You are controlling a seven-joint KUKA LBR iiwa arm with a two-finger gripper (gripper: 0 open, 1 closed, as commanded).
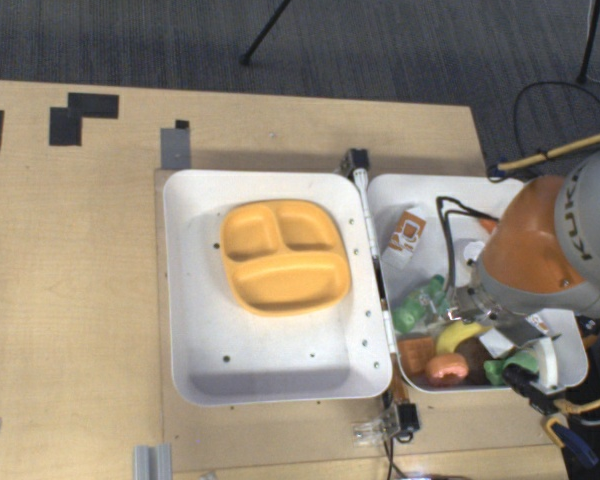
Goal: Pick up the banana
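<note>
The banana (458,337) lies in the right bin (420,200), crowded between green items (417,308) and a pink object (446,369). The gripper (477,315) sits just above it; its jaw state cannot be told. A neighbour might be grabbed instead.

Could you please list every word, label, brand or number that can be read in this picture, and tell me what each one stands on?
"KU": large grey letters on the arm's casing at the right edge; the rest of the word is cut off by the frame.
Small white packet in the right bin: an orange-brown printed mark, too small and blurred to read.
I can make out no other text.
</note>
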